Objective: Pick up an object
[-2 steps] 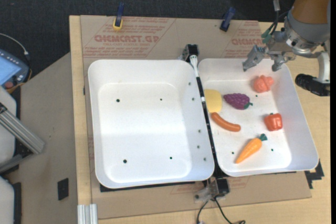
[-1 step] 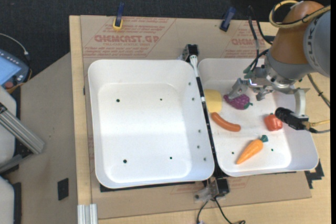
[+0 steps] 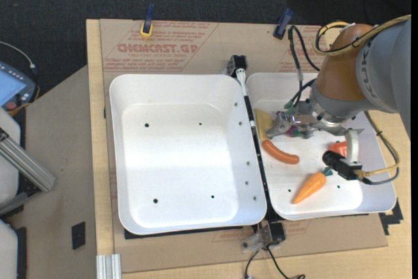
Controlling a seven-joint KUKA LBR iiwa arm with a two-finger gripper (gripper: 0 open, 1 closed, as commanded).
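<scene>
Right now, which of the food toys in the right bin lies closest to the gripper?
The sausage, just below the gripper by the divider. The carrot lies farther toward the bin's front.

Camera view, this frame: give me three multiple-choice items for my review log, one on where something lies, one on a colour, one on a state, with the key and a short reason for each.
1. Where does the toy carrot lie?
A. In the left bin
B. In the right bin
C. On the cardboard outside the bins

2. What colour is the sausage-shaped toy near the divider between the bins?
A. Orange-red
B. Blue
C. Green

3. How does the carrot stand relative to the gripper?
A. Lifted clear of the bin
B. Clamped between the fingers
C. Lying on the bin floor, apart from the gripper

Key: 1 B, the carrot rests in the right bin near its front edge. 2 A, the toy shows orange-red against the white floor. 3 C, the carrot lies nearer the front of the bin than the gripper, with bare white floor between them.
</scene>
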